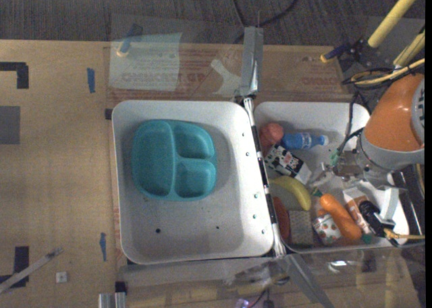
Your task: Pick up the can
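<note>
Claw (335,165) hangs over right bin (317,112) on wooden bench (54,185).

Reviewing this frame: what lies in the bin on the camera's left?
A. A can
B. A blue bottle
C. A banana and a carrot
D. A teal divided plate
D: the teal divided plate sits alone in the left bin, while the banana, carrot and blue bottle all lie in the right bin.
</note>
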You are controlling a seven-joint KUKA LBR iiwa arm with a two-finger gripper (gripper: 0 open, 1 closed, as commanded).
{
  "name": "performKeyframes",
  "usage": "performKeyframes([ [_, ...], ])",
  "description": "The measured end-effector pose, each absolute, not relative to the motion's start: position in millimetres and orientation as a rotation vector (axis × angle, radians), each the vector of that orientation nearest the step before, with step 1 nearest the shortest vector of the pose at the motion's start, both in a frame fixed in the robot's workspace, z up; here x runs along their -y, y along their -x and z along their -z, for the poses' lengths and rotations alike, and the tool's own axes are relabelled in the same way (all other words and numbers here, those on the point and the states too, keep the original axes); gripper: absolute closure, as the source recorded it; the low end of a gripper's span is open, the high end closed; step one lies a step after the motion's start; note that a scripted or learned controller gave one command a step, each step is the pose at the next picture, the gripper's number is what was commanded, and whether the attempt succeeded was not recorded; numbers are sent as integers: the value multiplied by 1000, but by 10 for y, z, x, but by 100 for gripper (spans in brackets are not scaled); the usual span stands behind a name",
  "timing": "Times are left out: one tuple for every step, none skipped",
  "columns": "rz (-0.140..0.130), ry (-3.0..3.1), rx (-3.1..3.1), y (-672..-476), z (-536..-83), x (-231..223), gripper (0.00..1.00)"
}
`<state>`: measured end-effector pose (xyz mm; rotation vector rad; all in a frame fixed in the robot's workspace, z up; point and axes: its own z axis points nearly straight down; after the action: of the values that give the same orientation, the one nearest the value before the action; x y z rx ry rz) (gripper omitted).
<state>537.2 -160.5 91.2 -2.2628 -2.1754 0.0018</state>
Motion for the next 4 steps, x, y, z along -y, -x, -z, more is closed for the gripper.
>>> performKeyframes([
  [-2,2280,2162,-5988,-1392,1830,0],
  [13,2395,2052,-6536,-1082,2079,0],
  [28,2452,2014,-6346,-1022,1916,0],
  [37,2446,2018,-6372,-1130,1883,100],
])
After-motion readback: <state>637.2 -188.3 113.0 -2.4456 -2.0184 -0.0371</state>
